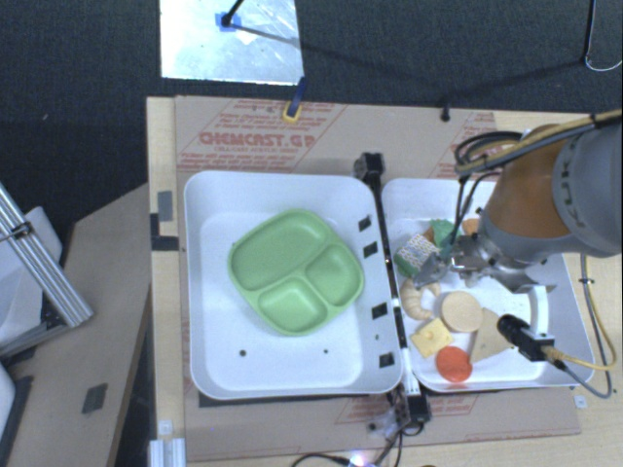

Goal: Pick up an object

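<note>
While aiming at the right bin (487,382), the gripper (443,261) is hanging low over crowded play food; whether it is apart or together, I cannot tell. Nearest, a red disc (454,363) and yellow wedge (430,338) are touching; beyond, a tan round (460,311). It should be singling one out, descending squarely. Farther left, a green tray (295,271) is lying in the left bin (224,358).

A pale green divided plate (297,271) is lying in the white left bin (209,261). In the white right bin (414,197), a red disc (454,363) is showing at the front edge, beside a yellow wedge (430,338) and a cream round piece (461,311). A silver-speckled packet (417,254) and a green item (444,232) are sitting nearer the back. The arm (555,197) is showing grey with an orange band.
</note>
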Motion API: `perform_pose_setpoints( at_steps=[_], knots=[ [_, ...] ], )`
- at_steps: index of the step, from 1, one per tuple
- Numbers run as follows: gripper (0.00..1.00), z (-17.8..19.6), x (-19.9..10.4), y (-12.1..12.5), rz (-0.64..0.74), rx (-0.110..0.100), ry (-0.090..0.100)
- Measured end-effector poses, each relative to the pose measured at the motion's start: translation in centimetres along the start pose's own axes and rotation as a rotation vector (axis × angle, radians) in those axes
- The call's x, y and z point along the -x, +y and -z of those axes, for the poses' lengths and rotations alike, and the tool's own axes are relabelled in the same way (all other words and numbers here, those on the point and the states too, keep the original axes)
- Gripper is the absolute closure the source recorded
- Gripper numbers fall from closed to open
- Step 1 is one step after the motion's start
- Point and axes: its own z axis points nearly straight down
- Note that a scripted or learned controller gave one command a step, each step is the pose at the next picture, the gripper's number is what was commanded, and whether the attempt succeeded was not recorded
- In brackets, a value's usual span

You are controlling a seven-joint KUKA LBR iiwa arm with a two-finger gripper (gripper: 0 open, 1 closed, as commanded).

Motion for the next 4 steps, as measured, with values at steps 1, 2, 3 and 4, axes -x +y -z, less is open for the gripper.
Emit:
perform_pose_setpoints(
  at_steps=[1,2,3,4],
  knots=[
    [0.00,-2.7,-0.2,0.4,0.001,0.010,0.005],
    [1.00,-1.3,-0.2,0.7,0.003,0.020,0.002],
    [1.00,5.1,-0.3,0.6,0.004,0.010,-0.002],
    [1.00,10.5,-0.3,0.8,0.004,0.010,-0.002]
  ],
)
